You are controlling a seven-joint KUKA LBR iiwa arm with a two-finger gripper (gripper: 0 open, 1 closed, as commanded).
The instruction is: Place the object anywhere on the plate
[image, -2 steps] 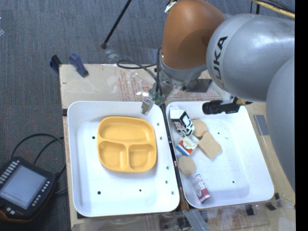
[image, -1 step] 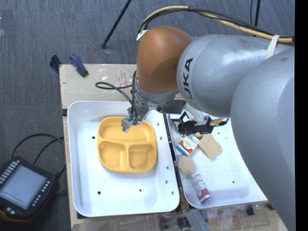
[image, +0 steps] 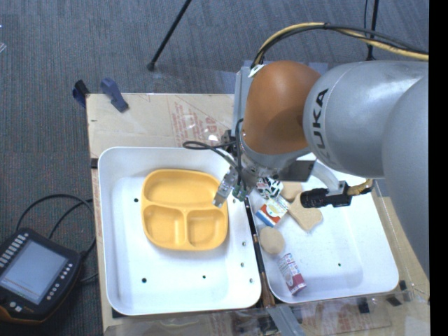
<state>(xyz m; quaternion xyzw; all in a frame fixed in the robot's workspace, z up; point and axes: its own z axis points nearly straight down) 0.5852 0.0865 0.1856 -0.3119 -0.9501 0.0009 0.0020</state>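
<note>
A yellow plate with three compartments lies in the left bin. My gripper hangs over the plate's right rim, beside the wall between the two bins. The big orange-banded wrist above hides most of it, and I see nothing clearly between its tips. In the right bin, close to the gripper, lie a red, white and blue packet, a tan toast-shaped piece, a round tan lump and a red and white tube. A black-and-white spotted thing peeks out under the wrist.
The arm covers the upper part of the right bin. A handheld control unit sits on the floor at the left. A blue clamp grips the bench's far left corner. A tripod leg crosses the carpet behind.
</note>
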